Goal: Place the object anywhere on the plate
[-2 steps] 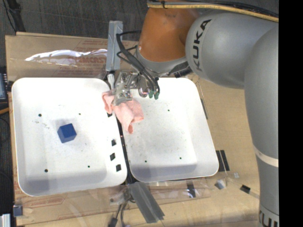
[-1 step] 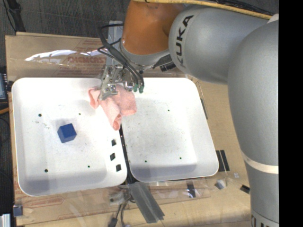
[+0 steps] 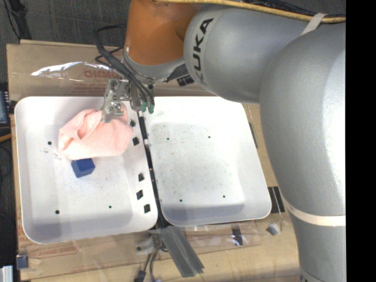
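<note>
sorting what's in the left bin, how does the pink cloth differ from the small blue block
The crumpled pink cloth is soft, rumpled and much larger; the small blue block is rigid, boxy and compact. The cloth lies under the gripper, near the bin's far side; the block sits apart from it, nearer the camera. Both rest in the left white bin.

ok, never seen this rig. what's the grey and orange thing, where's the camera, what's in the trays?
The grey and orange thing is a robot arm, reaching in from the right. One fixed camera looks down at a slant on two shallow white bins side by side. In the left bin lie a crumpled pink cloth and a small blue block touching the cloth's lower edge. The arm's tool sits at the cloth's upper right edge. Whether it grips the cloth is unclear. The right bin shows only dark specks. I see no plate.
</note>
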`<action>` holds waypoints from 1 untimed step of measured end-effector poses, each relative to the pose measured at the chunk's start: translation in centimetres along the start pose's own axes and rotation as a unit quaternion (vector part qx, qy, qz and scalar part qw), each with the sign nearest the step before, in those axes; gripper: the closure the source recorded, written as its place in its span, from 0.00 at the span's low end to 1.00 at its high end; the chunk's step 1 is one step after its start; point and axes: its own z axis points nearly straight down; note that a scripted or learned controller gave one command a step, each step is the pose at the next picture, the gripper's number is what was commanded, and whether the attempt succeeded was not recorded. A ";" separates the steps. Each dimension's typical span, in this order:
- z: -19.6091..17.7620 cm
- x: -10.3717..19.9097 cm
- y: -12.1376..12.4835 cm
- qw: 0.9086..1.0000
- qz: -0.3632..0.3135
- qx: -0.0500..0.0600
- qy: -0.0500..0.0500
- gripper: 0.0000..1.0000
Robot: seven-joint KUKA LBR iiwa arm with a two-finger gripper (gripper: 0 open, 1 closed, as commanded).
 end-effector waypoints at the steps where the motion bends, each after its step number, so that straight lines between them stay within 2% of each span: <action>1: 0.0 0.0 0.0 1.000 0.000 0.000 0.000 0.00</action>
